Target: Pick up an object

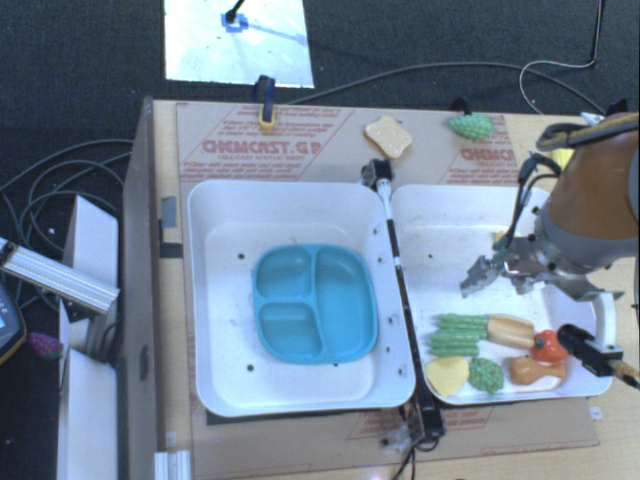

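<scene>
Food is bunched along the near wall of the right bin [440,223], and the tool [478,276] hangs over bare floor just beyond it, pointing left. The coming move turns on that: every candidate lies nearward of the tool, none beneath it. Closest are the green pods [459,334], almost straight toward the near side from the tool tip, with their long axis running left to right. A bun [511,328] touches their right end, with a tomato [548,345] further right. A yellow piece [447,374] and broccoli [486,375] crowd the near wall.

Whether the tool is spread or pressed together I cannot tell; it looks to be carrying nothing. The arm [590,198] covers the bin's right part. Tool height above the floor is unclear.
</scene>
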